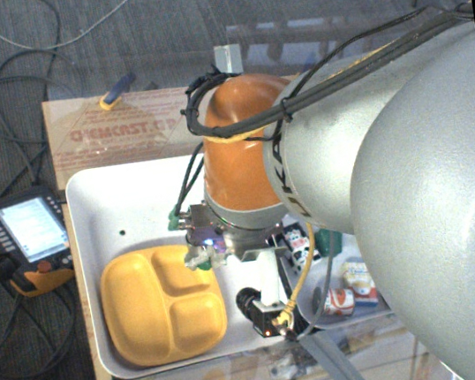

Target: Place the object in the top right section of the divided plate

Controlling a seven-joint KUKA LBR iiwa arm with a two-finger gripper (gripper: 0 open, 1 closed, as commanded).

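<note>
A yellow divided plate [162, 308] lies in the lower part of the left white bin [115, 204]. It has one long section on the left and two smaller ones on the right. My gripper [201, 253] hangs below the orange wrist band, right over the plate's top right section at its upper right rim. A small greenish bit shows at the gripper's tip, too small and blurred to identify. The arm's bulk hides whatever lies directly beneath the wrist.
The right bin [363, 308] holds several small packaged items [347, 288], mostly hidden by the grey arm. A black cable fitting [254, 305] hangs between the bins. A teach pendant [21, 232] lies left of the bench, and a small blue and yellow tool [117, 89] sits at the bench's far edge.
</note>
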